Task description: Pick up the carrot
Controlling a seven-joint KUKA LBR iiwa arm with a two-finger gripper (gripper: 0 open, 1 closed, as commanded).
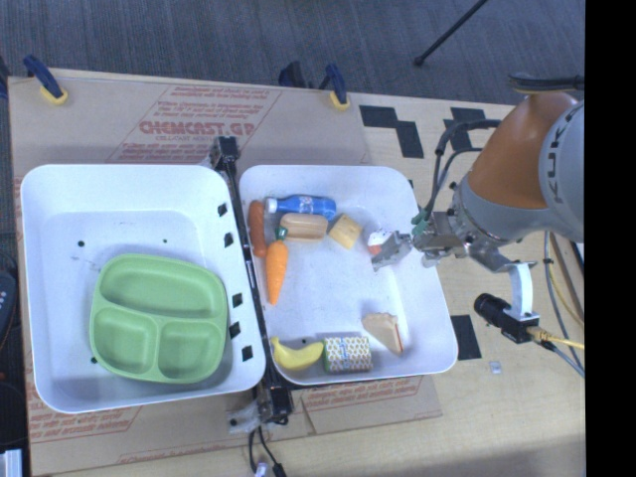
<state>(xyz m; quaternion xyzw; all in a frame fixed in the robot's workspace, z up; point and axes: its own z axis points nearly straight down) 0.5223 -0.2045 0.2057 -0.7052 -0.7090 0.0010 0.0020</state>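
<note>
From my console I saw the gripper point(386, 250) over the right bin point(425, 311), near its right wall, with nothing between its fingers; whether they stood apart or together I could not tell. The carrot point(275, 270) lay well to its left, near the bin's left wall, just below a sausage point(257, 227). A green tray point(156, 317) sat in the left bin point(60, 192).

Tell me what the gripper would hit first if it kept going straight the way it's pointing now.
The gripper points left across the right bin. Straight on, it would likely meet the yellow block first, then the hot dog; the carrot lies lower in view. Its height above them is unclear.
</note>
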